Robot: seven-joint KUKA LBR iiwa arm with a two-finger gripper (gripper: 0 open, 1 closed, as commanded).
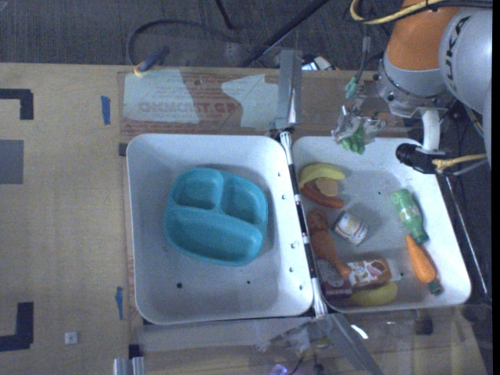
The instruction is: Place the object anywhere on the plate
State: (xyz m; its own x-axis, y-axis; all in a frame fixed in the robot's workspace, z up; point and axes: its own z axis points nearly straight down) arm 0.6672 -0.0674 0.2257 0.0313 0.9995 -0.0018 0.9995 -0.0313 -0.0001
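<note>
A blue divided plate (216,216) lies in the left bin (148,287), with nothing on it. My gripper (353,131) hangs above the far edge of the right bin (453,287), shut on a small green leafy toy (355,140) that dangles between its fingers. Gripper and toy are well to the right of the plate, beyond the divider between the bins.
The right bin holds a banana (321,173), a hot dog (323,194), a small can (351,227), a green bottle (408,213), a carrot (422,262), a chicken leg (326,244) and a flat packet (361,275). A metal bar (287,92) stands behind the bins.
</note>
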